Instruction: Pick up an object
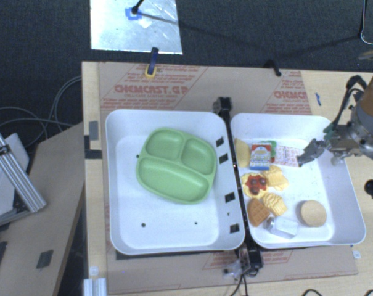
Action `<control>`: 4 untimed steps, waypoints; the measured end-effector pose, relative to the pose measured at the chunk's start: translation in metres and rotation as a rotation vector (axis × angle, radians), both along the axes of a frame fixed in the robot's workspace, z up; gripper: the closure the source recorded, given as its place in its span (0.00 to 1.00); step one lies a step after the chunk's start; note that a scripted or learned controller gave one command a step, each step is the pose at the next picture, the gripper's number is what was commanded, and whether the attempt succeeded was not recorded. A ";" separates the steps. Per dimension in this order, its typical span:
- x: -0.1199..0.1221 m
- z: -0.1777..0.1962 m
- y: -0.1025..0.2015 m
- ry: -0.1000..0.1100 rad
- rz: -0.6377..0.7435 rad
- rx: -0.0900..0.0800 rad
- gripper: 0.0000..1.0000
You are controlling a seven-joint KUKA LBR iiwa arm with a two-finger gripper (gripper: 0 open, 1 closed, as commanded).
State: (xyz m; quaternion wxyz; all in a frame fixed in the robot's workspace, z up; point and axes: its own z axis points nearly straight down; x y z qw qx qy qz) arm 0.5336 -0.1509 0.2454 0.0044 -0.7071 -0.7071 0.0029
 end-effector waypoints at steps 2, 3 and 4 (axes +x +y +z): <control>0.004 -0.053 0.009 -0.007 0.002 -0.001 0.00; -0.001 -0.099 0.017 -0.008 0.001 -0.001 0.00; -0.002 -0.160 0.019 -0.012 0.000 -0.002 0.00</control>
